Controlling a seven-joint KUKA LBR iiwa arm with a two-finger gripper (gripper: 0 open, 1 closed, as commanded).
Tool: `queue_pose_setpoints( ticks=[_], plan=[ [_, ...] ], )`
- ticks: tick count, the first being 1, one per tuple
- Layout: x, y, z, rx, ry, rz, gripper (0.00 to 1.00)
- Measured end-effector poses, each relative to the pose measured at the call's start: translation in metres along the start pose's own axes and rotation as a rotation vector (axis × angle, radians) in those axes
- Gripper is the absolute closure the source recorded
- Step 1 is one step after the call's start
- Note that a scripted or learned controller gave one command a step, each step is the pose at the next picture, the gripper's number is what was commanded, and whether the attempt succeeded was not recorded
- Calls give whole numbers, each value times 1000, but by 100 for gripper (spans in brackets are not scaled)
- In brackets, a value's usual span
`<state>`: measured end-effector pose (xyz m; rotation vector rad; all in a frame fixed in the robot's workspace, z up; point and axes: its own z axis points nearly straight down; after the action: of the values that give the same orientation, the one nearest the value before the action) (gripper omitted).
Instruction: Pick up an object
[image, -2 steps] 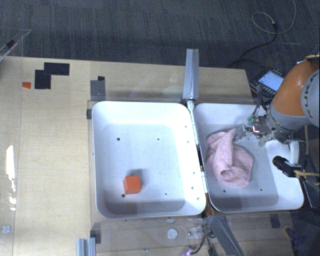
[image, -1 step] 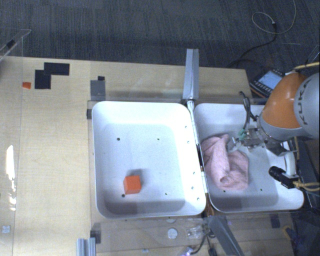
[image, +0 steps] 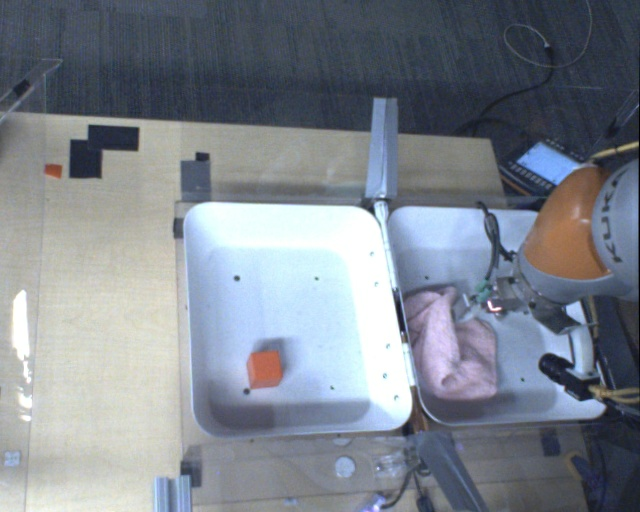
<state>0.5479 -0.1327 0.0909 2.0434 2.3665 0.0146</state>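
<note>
Pink cloth (image: 452, 343) lies bunched just left of the pincer (image: 487, 302); its grip state unclear

Around the left bin (image: 200, 300) we see bare bench (image: 100, 350); far to its upper left lie black shapes (image: 100, 148) and a small orange tag (image: 53, 171).

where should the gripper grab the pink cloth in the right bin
Probably the raised fold at the top of the pink cloth, coming straight down. It lies crumpled and bunched in the right bin, so ridges give fingers something to pinch; the gripper sits beside that end.
</note>
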Motion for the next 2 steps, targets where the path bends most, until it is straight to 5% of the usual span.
queue_pose_setpoints(
  ticks=[1, 2],
  plan=[
    [0, 4, -13, -11, -3, -2, 100],
    [0, 4, -13, -11, -3, -2, 0]
  ],
)
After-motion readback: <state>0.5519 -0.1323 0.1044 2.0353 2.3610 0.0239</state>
